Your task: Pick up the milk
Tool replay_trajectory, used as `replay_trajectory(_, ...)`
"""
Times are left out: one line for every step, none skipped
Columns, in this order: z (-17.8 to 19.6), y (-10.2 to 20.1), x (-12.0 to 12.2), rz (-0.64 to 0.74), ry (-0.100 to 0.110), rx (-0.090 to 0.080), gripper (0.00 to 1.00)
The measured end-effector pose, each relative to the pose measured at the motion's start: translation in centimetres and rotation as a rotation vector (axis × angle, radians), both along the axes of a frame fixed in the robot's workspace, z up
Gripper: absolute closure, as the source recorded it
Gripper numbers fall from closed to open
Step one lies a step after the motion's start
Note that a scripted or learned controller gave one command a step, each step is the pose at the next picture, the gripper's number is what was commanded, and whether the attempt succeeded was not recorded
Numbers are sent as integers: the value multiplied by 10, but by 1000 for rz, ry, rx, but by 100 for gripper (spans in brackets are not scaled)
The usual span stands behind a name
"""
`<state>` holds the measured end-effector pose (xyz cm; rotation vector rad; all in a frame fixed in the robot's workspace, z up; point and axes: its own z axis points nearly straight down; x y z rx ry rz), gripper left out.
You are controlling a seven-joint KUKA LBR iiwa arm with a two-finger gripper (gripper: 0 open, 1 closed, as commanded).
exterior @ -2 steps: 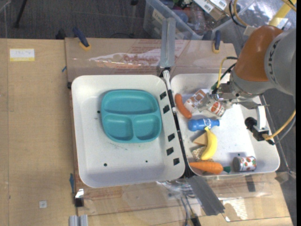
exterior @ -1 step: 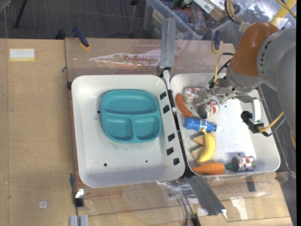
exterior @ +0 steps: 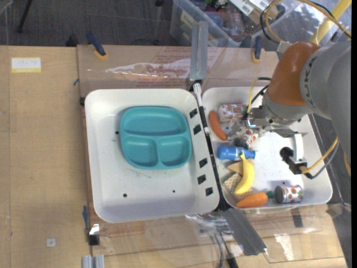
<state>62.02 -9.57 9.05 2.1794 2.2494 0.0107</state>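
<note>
The milk [exterior: 228, 112], a small white carton with red print, lies near the back left of the right bin [exterior: 321, 186]. My gripper [exterior: 249, 129] hangs low over that bin, just right of and in front of the carton, close to it. The grey wrist and orange band rise behind it to the right. The gripper's tip is dark and sits among the objects, so its contact with the carton cannot be made out.
In the right bin lie an orange sausage-shaped piece [exterior: 216, 125], a blue bottle [exterior: 232, 152], a banana [exterior: 246, 175], a carrot [exterior: 251, 200] and a small can [exterior: 288, 194]. The left bin [exterior: 100, 149] holds a teal divided plate [exterior: 155, 137].
</note>
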Motion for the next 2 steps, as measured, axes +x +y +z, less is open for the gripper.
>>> replay_trajectory(13, -2, 2, -4, -8, 0, 100)
replay_trajectory(95, 85, -2, -78, 9, 3, 100)
